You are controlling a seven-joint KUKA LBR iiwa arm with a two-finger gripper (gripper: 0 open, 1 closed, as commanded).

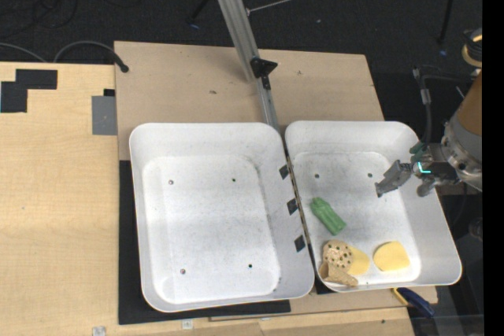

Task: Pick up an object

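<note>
Small green plastic cylinder (327,215) lies left-centre in the right-hand white bin (354,134), looking light, stiff, slick; best pinched across its middle. Two-finger gripper (405,178) hovers at the right rim, fingers apart, holding nothing.

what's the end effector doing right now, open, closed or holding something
End effector: fingers spread open, nothing between them, over the right side of the right bin, apart from the green object.
</note>
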